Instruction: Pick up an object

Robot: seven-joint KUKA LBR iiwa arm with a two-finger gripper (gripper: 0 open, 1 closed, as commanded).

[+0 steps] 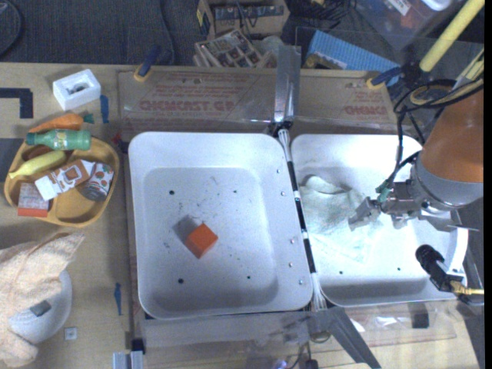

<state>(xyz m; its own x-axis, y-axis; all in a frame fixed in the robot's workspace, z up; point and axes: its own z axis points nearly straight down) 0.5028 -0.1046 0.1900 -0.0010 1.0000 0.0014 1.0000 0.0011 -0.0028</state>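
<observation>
Over the right bin (361, 279), fingers (363, 218) of unclear spread; orange block (202, 240) in left bin (154, 167).

Dark carpet (92, 21) lies beyond the wooden bench (46, 91); a wooden crate (234, 10) stands at the far middle.

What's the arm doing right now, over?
Gripper low over right bin, above a pale crumpled cloth. Orange block sits alone in left bin, untouched. Nothing blocking it.
</observation>
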